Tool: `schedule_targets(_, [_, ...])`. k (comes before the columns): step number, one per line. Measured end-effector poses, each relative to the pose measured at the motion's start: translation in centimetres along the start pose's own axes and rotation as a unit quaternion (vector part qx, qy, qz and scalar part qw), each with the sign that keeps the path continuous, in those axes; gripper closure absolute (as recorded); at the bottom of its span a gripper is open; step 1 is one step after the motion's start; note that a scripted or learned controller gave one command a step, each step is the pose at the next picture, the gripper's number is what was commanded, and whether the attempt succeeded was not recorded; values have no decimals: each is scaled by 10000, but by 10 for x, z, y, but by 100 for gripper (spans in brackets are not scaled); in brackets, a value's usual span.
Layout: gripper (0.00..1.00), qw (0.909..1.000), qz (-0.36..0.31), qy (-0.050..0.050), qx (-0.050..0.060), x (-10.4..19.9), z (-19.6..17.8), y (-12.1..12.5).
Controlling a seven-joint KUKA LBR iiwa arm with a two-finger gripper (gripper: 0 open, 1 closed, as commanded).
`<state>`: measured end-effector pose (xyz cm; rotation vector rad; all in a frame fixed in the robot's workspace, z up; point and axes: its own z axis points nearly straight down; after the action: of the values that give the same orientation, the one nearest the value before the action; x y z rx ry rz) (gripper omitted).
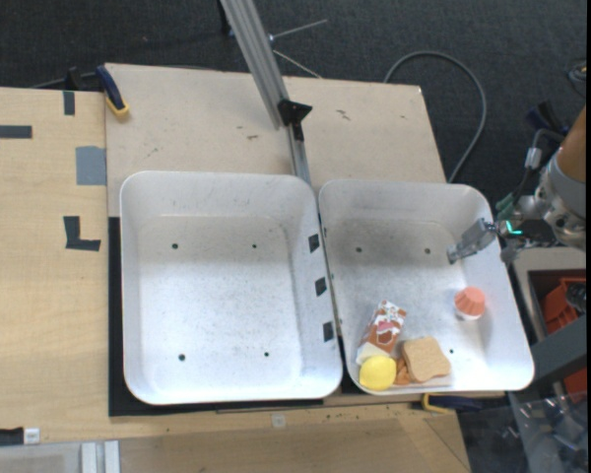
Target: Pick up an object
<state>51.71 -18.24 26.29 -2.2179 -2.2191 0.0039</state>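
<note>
- Objects to choose from all lie in the right bin [404,205], crowded toward its near edge: a yellow ball [377,372], a tan bread-like slice [426,359], a red-and-white packet [384,325] and, a little apart toward the bin's right wall, a small orange-and-white cup [470,304]
- Ball, slice and packet touch or overlap one another, probably because the bin floor slopes up into the walls and loose things gather in the corner; that crowding would make a clean two-finger grasp on any one of them awkward
- The orange-and-white cup stands clear of the cluster, so I judge it the easiest target, with room on each side for a finger
- The gripper [470,238] hangs over the right bin's right side, near the wall and above the cup's end of the bin, reaching in from the arm [561,190] at the right edge
- Nothing is seen between its fingers, so it holds no object; the tip shows as a small grey shape and I cannot tell how far apart the fingers stand
- The left bin [217,284] has bare floor showing, speckled with dark marks
- No pick is made yet; the next move would call for lowering over one object without nudging it against the wall
</note>
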Motion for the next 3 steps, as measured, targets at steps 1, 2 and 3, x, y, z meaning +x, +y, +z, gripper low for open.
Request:
schedule_targets(1, [0,10000,-7,-5,-18,0,-2,1])
schedule_targets(2, [0,10000,1,2,14,-1,61,-5])
schedule_targets(3, [0,10000,-3,5,19,7,123,-8])
